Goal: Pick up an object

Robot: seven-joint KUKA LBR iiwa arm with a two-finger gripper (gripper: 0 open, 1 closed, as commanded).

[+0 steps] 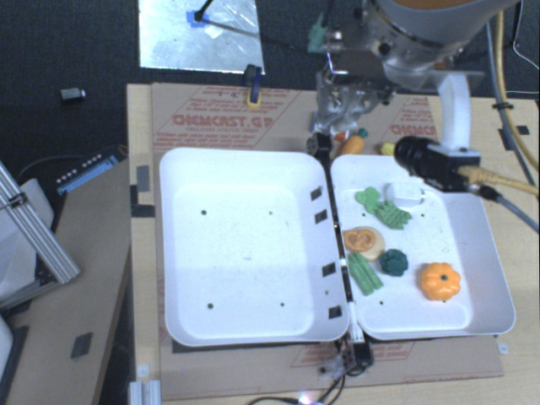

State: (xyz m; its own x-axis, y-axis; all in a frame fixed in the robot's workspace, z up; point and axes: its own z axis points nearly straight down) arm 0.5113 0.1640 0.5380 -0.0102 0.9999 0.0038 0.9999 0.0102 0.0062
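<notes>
My gripper (335, 133) hangs over the far edge of the right bin (481, 251), close to the divide between the two bins. A small orange piece (352, 144) lies right beside it at the bin's far rim, and I cannot tell whether they touch. In the right bin lie a green leafy piece (369, 199), a ridged green piece (393, 217), a white item (405, 194), a tan round pretzel-like piece (364, 240), a green pod (364, 272), a dark green broccoli (393, 262) and an orange pumpkin (440, 281).
The left bin (181, 226) stands beside the right one, joined by black clips (329, 268). A black cylinder (430, 164) on the arm overhangs the right bin's far side. A small yellow item (387, 149) sits at the far rim. A metal sheet (198, 24) lies behind the bench.
</notes>
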